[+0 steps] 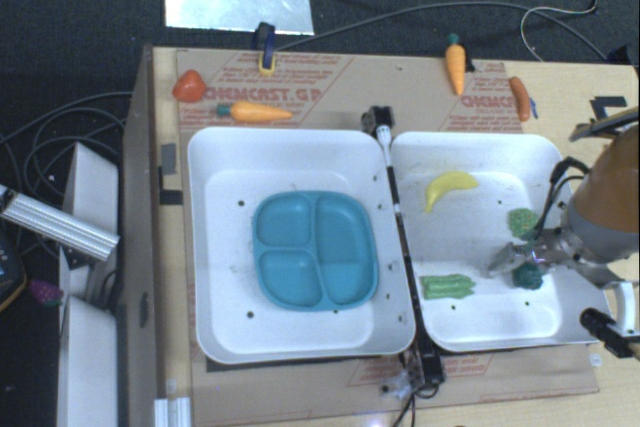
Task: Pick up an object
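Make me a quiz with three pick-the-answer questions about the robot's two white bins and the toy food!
1. Where is the blue divided plate?
A. in the left bin
B. in the right bin
C. on the cardboard behind the bins

2. What colour is the banana?
A. red
B. yellow
C. purple

3. Where is the claw now?
A. over the left bin
B. above the carrots
C. low in the right bin, by a small teal object

Answers:
1. A, the plate lies flat in the left bin.
2. B, the banana in the right bin is yellow.
3. C, the claw sits in the right bin next to the small teal object, between the green leafy toy and the flat green toy.
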Controlling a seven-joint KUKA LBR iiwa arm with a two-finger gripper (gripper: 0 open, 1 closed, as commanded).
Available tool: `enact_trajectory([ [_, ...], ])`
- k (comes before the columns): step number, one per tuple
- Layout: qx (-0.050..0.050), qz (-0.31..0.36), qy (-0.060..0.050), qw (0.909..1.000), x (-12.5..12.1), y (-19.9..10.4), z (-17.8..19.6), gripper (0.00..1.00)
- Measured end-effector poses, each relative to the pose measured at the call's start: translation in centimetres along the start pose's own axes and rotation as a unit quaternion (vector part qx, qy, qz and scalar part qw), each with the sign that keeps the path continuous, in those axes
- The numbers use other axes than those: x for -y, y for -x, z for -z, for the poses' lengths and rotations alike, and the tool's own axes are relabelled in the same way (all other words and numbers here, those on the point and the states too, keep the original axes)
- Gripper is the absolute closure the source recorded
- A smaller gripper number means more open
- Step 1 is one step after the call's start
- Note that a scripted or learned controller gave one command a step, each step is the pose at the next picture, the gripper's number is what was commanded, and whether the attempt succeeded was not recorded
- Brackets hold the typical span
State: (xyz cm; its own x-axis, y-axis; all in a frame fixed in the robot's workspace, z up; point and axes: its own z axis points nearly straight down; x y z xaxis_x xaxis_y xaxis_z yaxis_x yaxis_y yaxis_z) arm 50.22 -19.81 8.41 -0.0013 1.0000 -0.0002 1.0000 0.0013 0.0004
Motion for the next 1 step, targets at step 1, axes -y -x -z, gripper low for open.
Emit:
enact_trajectory([
  [1,0.000,0.001,0.002,1.0000,-0.15,0.01,1.12,1.00],
])
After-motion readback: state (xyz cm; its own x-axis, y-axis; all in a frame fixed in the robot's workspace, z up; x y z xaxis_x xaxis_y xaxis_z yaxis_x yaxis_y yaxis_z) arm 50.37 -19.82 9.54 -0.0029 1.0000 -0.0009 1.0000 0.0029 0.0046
